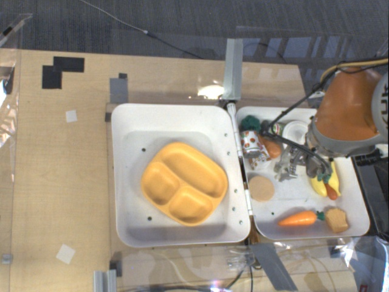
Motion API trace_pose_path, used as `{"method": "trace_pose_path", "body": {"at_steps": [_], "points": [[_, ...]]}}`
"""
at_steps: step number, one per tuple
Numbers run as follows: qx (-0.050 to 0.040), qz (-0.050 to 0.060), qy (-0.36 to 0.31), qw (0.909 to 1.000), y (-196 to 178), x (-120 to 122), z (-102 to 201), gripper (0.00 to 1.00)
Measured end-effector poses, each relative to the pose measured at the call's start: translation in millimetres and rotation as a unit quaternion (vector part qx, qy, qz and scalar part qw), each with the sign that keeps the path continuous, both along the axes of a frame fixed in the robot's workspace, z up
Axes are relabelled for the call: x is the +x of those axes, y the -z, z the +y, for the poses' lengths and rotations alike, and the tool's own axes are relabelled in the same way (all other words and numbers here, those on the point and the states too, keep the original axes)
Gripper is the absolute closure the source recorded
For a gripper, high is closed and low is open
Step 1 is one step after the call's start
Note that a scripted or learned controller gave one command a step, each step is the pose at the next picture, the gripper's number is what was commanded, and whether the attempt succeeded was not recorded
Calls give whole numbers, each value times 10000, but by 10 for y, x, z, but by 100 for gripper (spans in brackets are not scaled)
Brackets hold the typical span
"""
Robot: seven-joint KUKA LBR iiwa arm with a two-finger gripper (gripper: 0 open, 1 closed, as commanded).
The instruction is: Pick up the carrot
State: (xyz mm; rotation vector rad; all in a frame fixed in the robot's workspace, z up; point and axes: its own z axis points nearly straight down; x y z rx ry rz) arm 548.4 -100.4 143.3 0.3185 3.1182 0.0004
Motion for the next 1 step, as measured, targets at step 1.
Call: {"method": "trace_pose_path", "body": {"at_steps": [1], "points": [[0, -9, -6, 10000, -9, 5, 5, 0]]}}
